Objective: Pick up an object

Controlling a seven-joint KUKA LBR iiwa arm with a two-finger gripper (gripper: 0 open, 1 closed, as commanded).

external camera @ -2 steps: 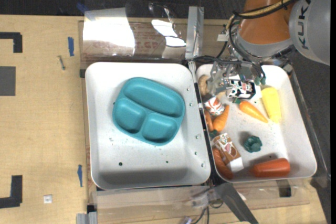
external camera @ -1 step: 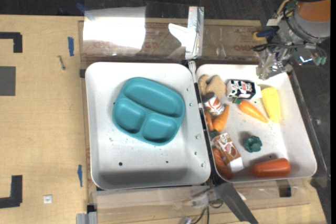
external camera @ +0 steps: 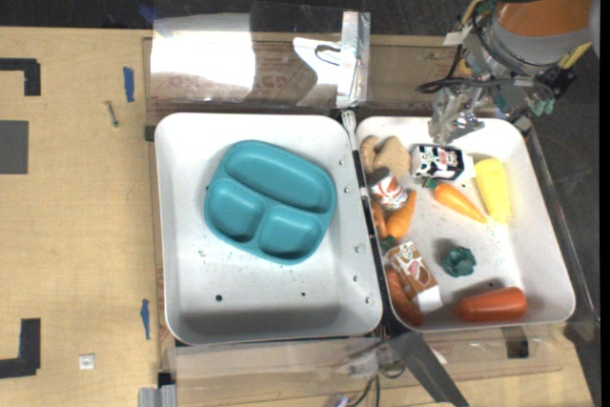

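Camera view: gripper (external camera: pixel 456 122) hangs over the far edge of the right bin (external camera: pixel 548 205), nr its far-left part. Fingers look slightly apart, nothing between them. Closest candidate is the black-and-white cow toy (external camera: pixel 438 162), just nearward of the gripper, long axis running roughly left-right across the bin. Orange carrot (external camera: pixel 459 201) and yellow corn (external camera: pixel 491 188) sit further in, twd the right wall. Left bin (external camera: pixel 181 234) carries a teal divided plate (external camera: pixel 270 200). Next move, prob: short reach nearward and down onto the cow toy.

Glossy white plastic bins (external camera: pixel 181 205), matt teal plastic tray (external camera: pixel 271 199), bare wooden bench (external camera: pixel 76 234).
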